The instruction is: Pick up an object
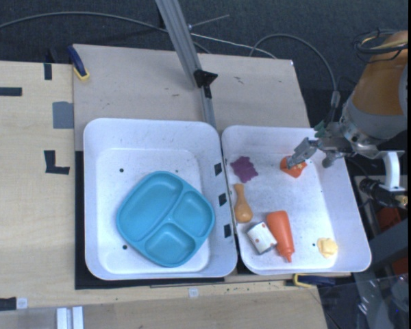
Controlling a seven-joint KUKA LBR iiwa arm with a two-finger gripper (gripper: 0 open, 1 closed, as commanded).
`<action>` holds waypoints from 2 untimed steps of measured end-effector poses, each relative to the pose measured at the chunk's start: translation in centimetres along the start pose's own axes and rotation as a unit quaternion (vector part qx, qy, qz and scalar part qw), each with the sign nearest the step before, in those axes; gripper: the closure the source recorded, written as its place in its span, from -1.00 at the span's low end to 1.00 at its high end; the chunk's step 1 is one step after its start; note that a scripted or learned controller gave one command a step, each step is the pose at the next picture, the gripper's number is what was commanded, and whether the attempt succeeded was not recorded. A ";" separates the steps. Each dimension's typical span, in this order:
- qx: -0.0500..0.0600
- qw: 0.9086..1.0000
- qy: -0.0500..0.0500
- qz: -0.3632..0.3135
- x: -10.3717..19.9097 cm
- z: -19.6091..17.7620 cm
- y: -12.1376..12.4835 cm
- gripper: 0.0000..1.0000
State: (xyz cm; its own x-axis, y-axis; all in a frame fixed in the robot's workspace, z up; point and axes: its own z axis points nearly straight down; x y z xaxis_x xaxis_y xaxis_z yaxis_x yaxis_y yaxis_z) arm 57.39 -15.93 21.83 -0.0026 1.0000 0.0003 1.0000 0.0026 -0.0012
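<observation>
two bins; gripper [303,154] sits over the right bin [342,204], fingers pinching a small red-orange object [294,167], purple piece [244,168] to its left.

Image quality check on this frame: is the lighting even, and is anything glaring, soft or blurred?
Camera view: lighting is even and diffuse, shadows faint; mild glare on the white bins' rims; the blue tray reads crisp; the tool by the small orange object looks soft, and the small items lack fine detail.
</observation>
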 end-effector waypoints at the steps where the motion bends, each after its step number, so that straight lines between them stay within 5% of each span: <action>1: 0.000 1.000 0.000 0.000 0.0 0.0 0.0 -1.00; 2: 0.002 1.000 0.000 0.000 -0.4 4.5 0.2 -1.00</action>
State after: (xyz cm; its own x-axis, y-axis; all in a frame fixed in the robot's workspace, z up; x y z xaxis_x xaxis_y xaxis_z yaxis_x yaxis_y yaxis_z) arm 57.57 -16.31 17.33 -0.0019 1.0000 -0.0006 1.0000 0.0019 -0.0058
